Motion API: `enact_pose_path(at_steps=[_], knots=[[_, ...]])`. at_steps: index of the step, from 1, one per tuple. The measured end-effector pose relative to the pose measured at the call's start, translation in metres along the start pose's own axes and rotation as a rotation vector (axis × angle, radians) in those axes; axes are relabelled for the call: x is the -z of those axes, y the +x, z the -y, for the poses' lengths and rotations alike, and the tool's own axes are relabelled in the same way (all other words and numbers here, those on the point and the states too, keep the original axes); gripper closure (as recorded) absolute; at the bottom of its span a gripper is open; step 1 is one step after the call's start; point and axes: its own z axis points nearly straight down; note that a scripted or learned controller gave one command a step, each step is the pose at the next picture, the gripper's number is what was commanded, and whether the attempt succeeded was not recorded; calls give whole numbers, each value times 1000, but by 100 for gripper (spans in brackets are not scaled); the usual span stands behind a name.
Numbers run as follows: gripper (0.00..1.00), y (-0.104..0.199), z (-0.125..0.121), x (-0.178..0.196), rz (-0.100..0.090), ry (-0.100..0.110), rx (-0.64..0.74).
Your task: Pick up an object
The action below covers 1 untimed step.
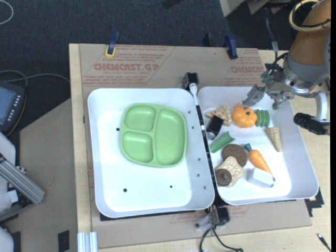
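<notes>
gripper open, nothing held, hovering over right bin far edge, just above orange pumpkin toy. best: center fingers over it, drop straight, avoid green piece.

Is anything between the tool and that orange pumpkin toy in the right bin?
Nothing visible stands between them. The tool hangs open over the right bin's far end, with the orange pumpkin toy just below it. The green piece touches the pumpkin's right side and could crowd one finger.
</notes>
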Motion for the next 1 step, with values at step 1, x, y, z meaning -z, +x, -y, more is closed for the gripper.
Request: enact_pose_path(at_steps=[1], knots=[[0, 0, -3, 9, 3, -15, 3]])
